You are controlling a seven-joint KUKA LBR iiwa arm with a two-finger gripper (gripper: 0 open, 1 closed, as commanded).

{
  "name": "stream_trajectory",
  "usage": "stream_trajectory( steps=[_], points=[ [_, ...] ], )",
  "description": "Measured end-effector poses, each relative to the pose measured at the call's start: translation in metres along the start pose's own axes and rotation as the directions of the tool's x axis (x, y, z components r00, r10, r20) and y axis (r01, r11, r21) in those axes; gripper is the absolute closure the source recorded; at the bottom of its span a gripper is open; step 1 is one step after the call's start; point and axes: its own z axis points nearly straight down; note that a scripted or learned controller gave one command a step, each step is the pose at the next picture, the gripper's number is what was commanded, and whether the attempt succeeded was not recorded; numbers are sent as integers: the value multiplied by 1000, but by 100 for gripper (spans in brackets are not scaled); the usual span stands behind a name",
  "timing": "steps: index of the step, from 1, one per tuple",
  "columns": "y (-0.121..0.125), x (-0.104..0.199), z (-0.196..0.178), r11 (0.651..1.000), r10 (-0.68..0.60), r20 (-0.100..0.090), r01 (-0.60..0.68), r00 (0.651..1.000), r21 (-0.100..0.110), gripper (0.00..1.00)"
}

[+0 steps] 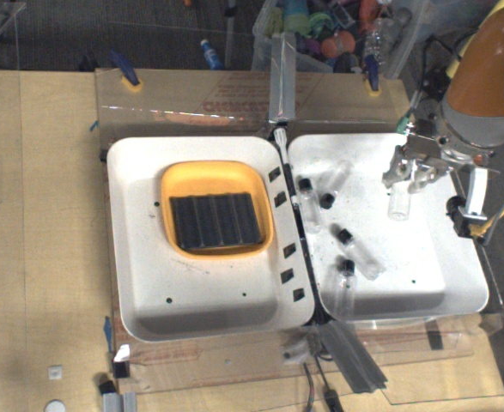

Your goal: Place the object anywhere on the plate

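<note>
The two-finger metal tool [403, 177] is seen over the right-hand shallow white bin [423, 286], with a small clear plastic vial [398, 202] hanging upright just beneath it; whether the vial is actually clamped, and how far the tool is open, cannot be told. Three more clear, black-capped vials [320, 191] [352, 242] [347, 270] are noted lying on the bin floor to the tool's left and below-left. The orange rounded-square plate [173, 178], bearing a black ribbed rectangular tray [215, 220], is recorded well apart to the tool's left, in the left-hand white bin [140, 290].
</note>
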Motion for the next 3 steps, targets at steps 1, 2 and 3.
stream_trajectory(
  steps=[1, 2, 3],
  points=[
    [58, 9, 15, 999, -49, 3, 49, 999, -1, 100],
    [57, 14, -21, 998, -65, 2, 65, 998, -3, 100],
    [56, 15, -43, 995, -101, 4, 101, 995, -4, 100]
  ],
)
